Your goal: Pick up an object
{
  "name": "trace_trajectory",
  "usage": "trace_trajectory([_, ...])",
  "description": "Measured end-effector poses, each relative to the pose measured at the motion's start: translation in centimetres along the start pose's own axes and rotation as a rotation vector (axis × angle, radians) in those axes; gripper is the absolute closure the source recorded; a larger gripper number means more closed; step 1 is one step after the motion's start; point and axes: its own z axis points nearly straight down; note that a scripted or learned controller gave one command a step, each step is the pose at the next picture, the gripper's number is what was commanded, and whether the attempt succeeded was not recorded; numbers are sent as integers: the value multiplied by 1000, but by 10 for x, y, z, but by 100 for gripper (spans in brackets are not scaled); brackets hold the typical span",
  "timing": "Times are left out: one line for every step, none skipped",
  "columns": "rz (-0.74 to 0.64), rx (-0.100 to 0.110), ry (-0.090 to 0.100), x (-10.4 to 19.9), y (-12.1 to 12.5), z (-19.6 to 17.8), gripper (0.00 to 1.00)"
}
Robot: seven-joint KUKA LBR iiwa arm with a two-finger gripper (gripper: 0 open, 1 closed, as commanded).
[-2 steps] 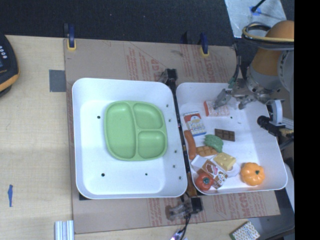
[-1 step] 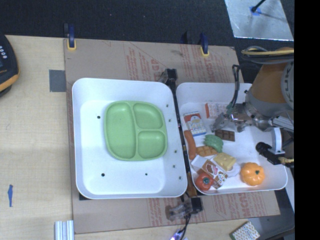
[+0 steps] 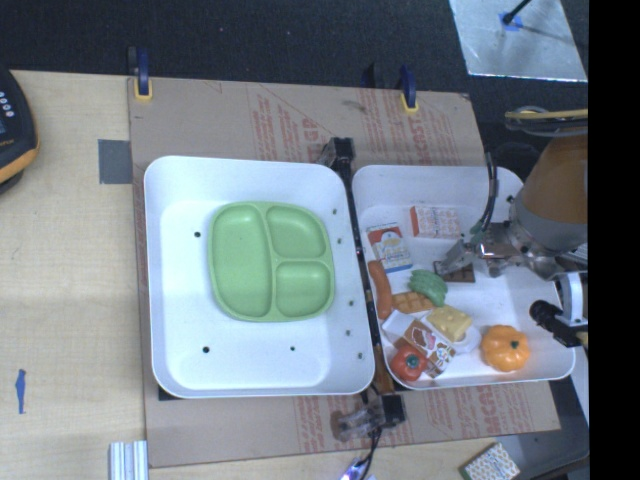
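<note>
My claw (image 3: pixel 462 263) sits low over the right bin (image 3: pixel 500 183), reaching in from the right edge, its dark metal tips near the bin's middle; from this slant I cannot tell how it is set, and I see nothing caught in it. The tips are just beside a green leafy toy (image 3: pixel 428 285) (broccoli or lettuce, I'd say) but whether they touch it I cannot make out. The rest of the pickable things crowd the same bin: an orange pumpkin (image 3: pixel 505 348) near the front right corner, a yellow wedge (image 3: pixel 449 321) left of it, a red tomato (image 3: pixel 407 365) at the front, a sausage (image 3: pixel 379 286) lying along the left wall, a small printed box (image 3: pixel 390 247) above that, and a flat red-and-white packet (image 3: pixel 435 221) toward the back. The left bin (image 3: pixel 170 298) carries a pale green divided plate (image 3: pixel 271 260) in its middle. Both bins rest on brown cardboard (image 3: pixel 250 118) clamped to the wooden surface (image 3: pixel 60 298).
</note>
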Motion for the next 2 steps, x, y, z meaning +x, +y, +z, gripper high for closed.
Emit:
trace_trajectory([-2, -3, -1, -1, 2, -12, 100])
trace_trajectory([-3, -2, -1, -1, 1, -11, 0])
